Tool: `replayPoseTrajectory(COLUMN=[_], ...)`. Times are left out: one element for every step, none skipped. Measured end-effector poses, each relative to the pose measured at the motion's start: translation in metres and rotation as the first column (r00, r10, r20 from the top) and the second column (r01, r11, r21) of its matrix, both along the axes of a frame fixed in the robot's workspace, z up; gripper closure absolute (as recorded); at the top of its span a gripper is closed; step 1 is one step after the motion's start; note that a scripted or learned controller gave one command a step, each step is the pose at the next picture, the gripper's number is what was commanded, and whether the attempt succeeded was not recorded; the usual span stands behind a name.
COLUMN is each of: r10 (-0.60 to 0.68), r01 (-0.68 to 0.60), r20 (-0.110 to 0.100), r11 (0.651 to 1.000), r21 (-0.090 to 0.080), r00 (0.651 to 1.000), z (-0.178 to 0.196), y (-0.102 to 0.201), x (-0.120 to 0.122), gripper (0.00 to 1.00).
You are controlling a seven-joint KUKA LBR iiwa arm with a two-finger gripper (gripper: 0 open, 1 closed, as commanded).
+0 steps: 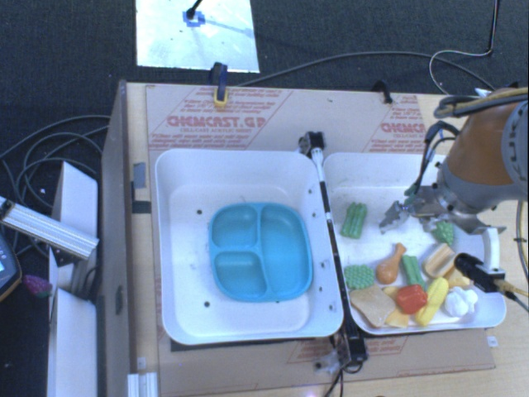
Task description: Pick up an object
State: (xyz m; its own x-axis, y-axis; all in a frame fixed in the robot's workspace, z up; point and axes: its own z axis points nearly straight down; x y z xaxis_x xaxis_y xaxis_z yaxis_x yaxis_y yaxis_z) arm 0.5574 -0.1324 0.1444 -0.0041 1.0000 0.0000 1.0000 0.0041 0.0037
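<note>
Camera view looks down on two white bins side by side. One blue divided plate (259,251) lies flat in the left bin (178,222), with three compartments. Toy food lies in the right bin (364,170). One green corn cob (355,220) sits alone near the divider, its long axis running from lower left to upper right. One chicken drumstick (392,263) lies at a slant, bone end toward the upper right. At the lower right of the frame is a crowded pile: one red tomato (411,297), one yellow piece (436,298), one white piece (459,302). The gripper (395,215) hovers right of the corn cob; its fingers are too blurred to judge.
</note>
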Motion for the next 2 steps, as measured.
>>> replayPoseTrajectory(r10=[-0.002,-0.003], r01=[0.002,0.003], r20=[-0.002,-0.003], r11=[1.000,1.000], r21=[0.000,0.001], r00=[1.000,1.000], z=[-0.060,-0.060], y=[0.012,0.032], x=[-0.035,-0.071], gripper=[0.00,0.00])
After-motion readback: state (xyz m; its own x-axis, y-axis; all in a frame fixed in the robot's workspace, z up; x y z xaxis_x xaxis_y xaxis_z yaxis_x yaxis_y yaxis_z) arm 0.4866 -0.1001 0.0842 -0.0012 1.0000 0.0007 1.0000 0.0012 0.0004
